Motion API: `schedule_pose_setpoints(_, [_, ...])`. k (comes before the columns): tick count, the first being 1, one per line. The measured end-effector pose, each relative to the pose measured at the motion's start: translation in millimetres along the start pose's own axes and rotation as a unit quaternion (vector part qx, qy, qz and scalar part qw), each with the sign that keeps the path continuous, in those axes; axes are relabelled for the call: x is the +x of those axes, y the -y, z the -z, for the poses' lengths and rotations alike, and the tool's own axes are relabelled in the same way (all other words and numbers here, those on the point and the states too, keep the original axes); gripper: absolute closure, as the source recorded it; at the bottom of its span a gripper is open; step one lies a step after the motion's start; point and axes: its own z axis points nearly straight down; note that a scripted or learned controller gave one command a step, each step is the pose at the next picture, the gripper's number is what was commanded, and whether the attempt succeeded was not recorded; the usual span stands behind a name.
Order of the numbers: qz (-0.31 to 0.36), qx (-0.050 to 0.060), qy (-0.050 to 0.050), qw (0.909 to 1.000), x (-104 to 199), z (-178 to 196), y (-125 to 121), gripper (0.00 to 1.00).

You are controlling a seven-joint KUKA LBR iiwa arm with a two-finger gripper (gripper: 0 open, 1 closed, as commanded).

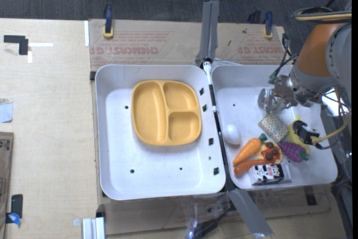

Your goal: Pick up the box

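Hanging over the right bin (235, 84), toward its right edge, the pincer (271, 100) points down at the bin floor. From this slant it cannot be told whether it is open or closed, and nothing shows in its grip. The checked box (273, 127) lies flat just beside it, on the side toward the bin's near edge, turned like a diamond; whether the two touch cannot be told. A white egg (231, 134) rests by the bin's left wall, with a carrot (247, 149) just beside it. A printed packet (268, 173) lies at the near edge. A purple toy (293, 151) and a yellow toy (295, 132) sit toward the right edge. In the left bin (117, 176), a yellow divided plate (166, 112) lies closer to the far edge.
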Motion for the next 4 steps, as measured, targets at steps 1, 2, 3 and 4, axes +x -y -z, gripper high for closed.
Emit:
schedule_pose_setpoints(1, [-0.043,0.008,0.001,0.999,11.8,-11.7,-38.1,1.0])
schedule_pose_setpoints(2, [-0.042,0.0,0.0,0.9991,13.5,-7.0,-42.2,0.0])
schedule_pose_setpoints(3, [0.089,-0.001,-0.001,0.996,-27.7,-9.3,-3.5,0.0])
schedule_pose_setpoints(4, [-0.114,0.001,-0.001,0.9935,-34.7,-10.3,46.5,0.0])
